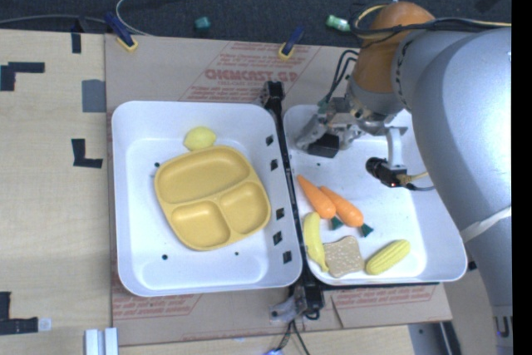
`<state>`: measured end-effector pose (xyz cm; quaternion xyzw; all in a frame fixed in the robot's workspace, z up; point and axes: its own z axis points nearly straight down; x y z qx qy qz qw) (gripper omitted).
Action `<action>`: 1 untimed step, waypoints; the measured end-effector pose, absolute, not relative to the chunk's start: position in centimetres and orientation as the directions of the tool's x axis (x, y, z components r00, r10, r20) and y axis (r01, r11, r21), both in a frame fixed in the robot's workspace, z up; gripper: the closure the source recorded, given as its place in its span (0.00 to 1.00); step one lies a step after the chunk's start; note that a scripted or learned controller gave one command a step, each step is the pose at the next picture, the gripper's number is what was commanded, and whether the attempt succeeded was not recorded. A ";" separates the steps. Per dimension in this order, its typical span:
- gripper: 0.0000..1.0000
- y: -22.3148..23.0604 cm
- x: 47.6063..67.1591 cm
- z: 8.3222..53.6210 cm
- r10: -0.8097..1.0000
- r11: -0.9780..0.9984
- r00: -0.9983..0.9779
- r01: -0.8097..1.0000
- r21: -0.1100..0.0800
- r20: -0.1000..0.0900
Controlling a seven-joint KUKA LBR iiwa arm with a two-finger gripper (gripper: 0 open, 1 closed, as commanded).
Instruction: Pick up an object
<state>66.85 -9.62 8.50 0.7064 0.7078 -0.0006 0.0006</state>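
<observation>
Arm (465,112) over right bin (432,262); toys grouped at its near end, none in the gripper.

The grey arm, nearest the lens, fills the right side, with the gripper (326,137) low at the far left of the right bin, well apart from the toys; whether it is released or clenched cannot be told. Two carrots (328,199) lie mid-bin; nearer lie a banana (313,239), a bread slice (342,255) touching it, and a corn cob (387,257). Left bin (137,179) holds a yellow divided plate (212,197) and a lemon (199,138). Recommendation: the corn cob stands clearest of its neighbours; approach from above, straddle its short axis, and close only once fully down.
</observation>
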 end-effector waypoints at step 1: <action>0.00 -9.7 66.8 8.5 1.000 0.003 -0.003 1.000 0.000 -0.002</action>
